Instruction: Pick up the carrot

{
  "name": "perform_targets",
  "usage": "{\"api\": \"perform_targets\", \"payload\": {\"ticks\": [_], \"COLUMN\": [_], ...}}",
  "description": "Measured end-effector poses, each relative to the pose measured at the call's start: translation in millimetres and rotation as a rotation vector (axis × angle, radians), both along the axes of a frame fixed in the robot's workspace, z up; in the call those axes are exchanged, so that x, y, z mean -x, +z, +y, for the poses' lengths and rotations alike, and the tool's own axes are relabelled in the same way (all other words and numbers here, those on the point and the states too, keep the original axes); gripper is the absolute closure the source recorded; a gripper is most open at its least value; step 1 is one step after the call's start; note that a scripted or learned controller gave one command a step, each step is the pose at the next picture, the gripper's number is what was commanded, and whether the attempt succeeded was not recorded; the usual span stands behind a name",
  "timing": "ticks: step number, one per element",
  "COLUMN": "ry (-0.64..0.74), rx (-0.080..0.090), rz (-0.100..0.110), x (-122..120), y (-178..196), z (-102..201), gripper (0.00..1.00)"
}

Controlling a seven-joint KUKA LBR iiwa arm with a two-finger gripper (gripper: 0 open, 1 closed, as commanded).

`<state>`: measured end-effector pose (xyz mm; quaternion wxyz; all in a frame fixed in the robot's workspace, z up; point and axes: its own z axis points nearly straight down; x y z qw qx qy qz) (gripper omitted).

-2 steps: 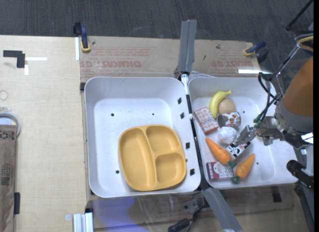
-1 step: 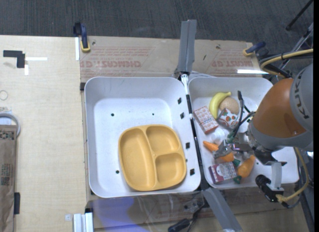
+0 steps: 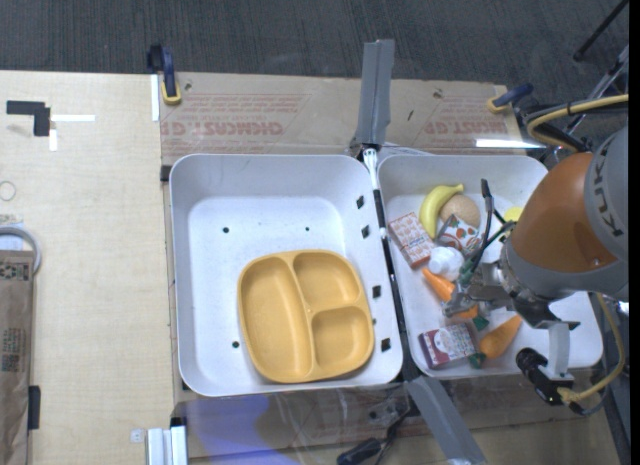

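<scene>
So here we're looking down on the two white bins, and we'll use the yellow divided plate (image 3: 305, 313) as our anchor since it's the easiest thing to spot. It sits in the left bin (image 3: 200, 253), toward the near-right part of that bin's floor, three compartments facing up. Everything interesting is to the right of the plate, across the divider, in the right bin (image 3: 400, 178). The arm comes in from the right with its big orange band (image 3: 560, 218) hanging over that bin, and the gripper (image 3: 470, 298) is down low among the clutter, roughly level with the plate's right-hand compartments. We honestly can't tell how the gripper is set from this angle; it's a dark tangle of metal and cable, so we won't claim it has hold of anything. There are two orange pieces down there: a carrot (image 3: 500, 336) lying tilted on the bin floor, right of the plate and a bit nearer the front edge, just beside the gripper, and a smaller orange piece (image 3: 437, 284) on the plate side of the gripper, which may be another carrot, hard to say. Further back from the plate we see a banana (image 3: 436, 205), a small red-and-white carton (image 3: 409, 238) closest to the divider, and a dark red box (image 3: 446, 346) near the front, next to the carrot.
</scene>
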<state>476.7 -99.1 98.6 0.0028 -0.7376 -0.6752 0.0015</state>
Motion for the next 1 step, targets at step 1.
{"api": "perform_targets", "payload": {"ticks": [1], "ry": [-0.048], "rx": [0.004], "rz": [-0.002], "x": [-63.2], "y": [159.5], "z": [70.7], "gripper": [1.00]}}
